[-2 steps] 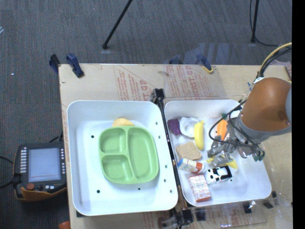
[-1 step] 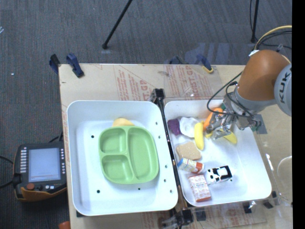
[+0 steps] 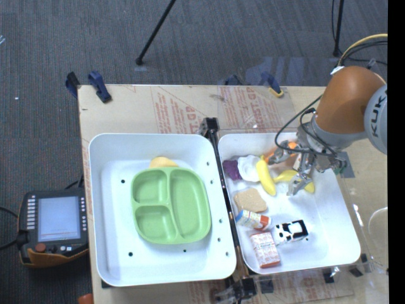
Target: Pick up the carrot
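Note:
The carrot [image 3: 276, 153] is a small orange piece at the back of the right bin [image 3: 345, 233], partly hidden beside the top of a banana [image 3: 266, 177]. My gripper [image 3: 302, 181] hangs low over the bin just right of the carrot, under the orange band of the arm [image 3: 349, 101]. Its fingers look open, standing over a yellow piece [image 3: 286, 176] and not touching the carrot. Nothing is seen held between them.
The right bin also holds a purple item [image 3: 231, 168], a white item [image 3: 249, 166], a bread slice [image 3: 250, 200], a small bottle [image 3: 253, 220], a red packet [image 3: 264, 249] and a black-and-white toy [image 3: 291, 231]. A green divided plate [image 3: 171, 206] lies in the left bin [image 3: 107, 233].

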You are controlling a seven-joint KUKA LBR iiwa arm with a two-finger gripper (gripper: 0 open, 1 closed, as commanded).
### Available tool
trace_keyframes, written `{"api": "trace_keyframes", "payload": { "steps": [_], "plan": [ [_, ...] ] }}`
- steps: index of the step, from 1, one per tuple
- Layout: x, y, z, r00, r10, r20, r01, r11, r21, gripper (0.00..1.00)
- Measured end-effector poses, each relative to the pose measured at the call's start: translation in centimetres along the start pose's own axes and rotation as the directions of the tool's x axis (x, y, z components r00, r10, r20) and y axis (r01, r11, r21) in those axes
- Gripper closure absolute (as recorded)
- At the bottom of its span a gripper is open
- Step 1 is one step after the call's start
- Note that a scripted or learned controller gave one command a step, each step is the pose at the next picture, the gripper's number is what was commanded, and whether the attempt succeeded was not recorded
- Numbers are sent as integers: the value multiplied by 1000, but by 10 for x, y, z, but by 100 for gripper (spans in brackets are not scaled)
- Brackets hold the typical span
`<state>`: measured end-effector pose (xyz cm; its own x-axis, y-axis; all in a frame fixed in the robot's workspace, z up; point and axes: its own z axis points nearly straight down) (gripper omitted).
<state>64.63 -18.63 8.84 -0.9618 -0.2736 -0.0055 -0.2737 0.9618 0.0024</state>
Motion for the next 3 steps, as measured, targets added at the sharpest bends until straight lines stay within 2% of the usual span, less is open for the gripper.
{"api": "trace_keyframes", "payload": {
  "steps": [1, 2, 3],
  "plan": [
    [4, -20, -11, 997, 79, 1, -79, 997, 1, 0],
    [5, -18, -6, 932, 362, -8, -362, 932, -10, 0],
    [15, -22, -16, 897, 441, 0, -441, 897, 2, 0]
  ]
}}
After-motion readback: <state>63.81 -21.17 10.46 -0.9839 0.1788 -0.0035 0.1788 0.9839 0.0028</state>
